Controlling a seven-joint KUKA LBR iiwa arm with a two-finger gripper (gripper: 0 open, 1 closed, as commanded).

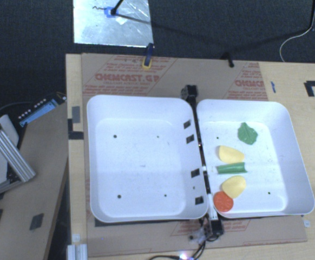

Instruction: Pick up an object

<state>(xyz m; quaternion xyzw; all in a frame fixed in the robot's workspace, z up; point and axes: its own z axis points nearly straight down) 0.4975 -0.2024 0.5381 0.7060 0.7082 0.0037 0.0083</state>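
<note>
A: How do the two shallow white plastic bins lie?
B: Side by side, walls touching; the left bin (141, 158) offers open floor; the right bin (276, 161) holds everything, crowded toward its left wall.
A: Which pieces?
B: A green leafy lump (247, 133) farthest back; two yellow pieces (230, 154) (234, 186); a green stick (231, 168) between them, long axis left-right; a round orange-red piece (223, 202) nearest the front corner.
</note>
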